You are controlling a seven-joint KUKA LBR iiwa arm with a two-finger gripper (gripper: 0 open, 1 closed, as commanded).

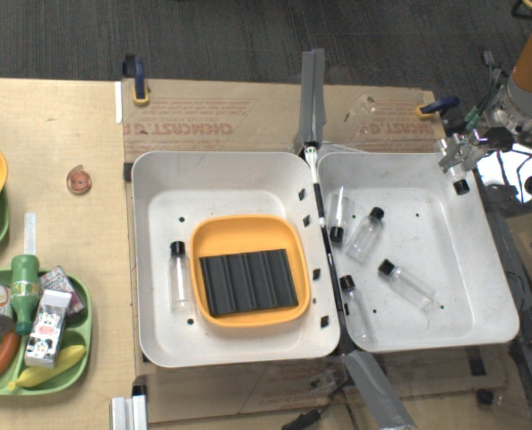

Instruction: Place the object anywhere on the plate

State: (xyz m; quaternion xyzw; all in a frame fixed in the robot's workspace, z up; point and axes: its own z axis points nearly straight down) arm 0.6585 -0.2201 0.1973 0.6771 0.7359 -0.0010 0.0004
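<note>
Four clear vials with black caps are lying in the two white bins. Three are sitting in the right bin (481,267): one vial (337,215) against the left wall, a second vial (364,232) just beside it and tilted, and a third vial (404,282) lying nearer the middle. The fourth vial (178,276) is lying in the left bin (150,240), just left of the orange plate (248,231). A black ribbed insert (248,282) is covering most of the plate.

The gripper (459,155) is hanging over the right bin's upper right corner, well apart from every vial. Its jaws are small and cluttered here, so whether they are released or clenched cannot be told. The arm (526,74) is being cut off by the frame's right edge.

On the surface (51,133) at far left, a green tray (69,365) of toy food is sitting, partly cut off.
</note>
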